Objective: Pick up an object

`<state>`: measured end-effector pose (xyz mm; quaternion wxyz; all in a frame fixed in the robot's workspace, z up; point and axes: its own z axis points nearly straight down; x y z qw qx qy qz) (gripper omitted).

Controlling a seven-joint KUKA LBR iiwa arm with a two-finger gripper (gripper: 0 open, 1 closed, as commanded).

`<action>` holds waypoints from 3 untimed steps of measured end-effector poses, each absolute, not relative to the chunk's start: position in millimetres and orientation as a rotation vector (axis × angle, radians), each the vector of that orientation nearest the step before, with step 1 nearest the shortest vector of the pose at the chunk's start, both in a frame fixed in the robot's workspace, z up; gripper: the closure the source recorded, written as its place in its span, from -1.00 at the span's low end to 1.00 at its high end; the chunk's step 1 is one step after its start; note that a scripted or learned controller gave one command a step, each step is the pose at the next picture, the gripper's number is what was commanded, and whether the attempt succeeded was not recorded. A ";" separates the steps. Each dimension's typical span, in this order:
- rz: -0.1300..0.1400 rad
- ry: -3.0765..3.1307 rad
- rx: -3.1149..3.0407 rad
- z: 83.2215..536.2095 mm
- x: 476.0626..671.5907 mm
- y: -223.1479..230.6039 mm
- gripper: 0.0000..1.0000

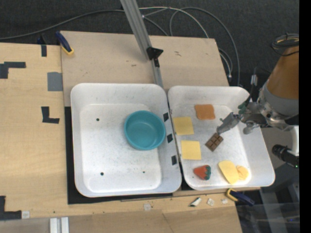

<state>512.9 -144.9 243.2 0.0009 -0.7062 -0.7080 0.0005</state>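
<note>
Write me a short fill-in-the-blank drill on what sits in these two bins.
1. The teal bowl sits in the ____ bin as the camera sees it.
2. The right bin holds ____ flat yellow squares.
3. The gripper hangs just above the ____ chocolate piece.
4. The strawberry lies near the bin's ____ edge.

Missing words: left; two; brown; front
</note>
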 end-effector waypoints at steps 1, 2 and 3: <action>0.001 -2.223 -2.218 243.2 512.8 -145.1 -1.00; 0.007 -2.218 -2.217 187.7 509.4 -154.6 -1.00; 0.008 -2.217 -2.215 124.1 502.4 -154.0 -1.00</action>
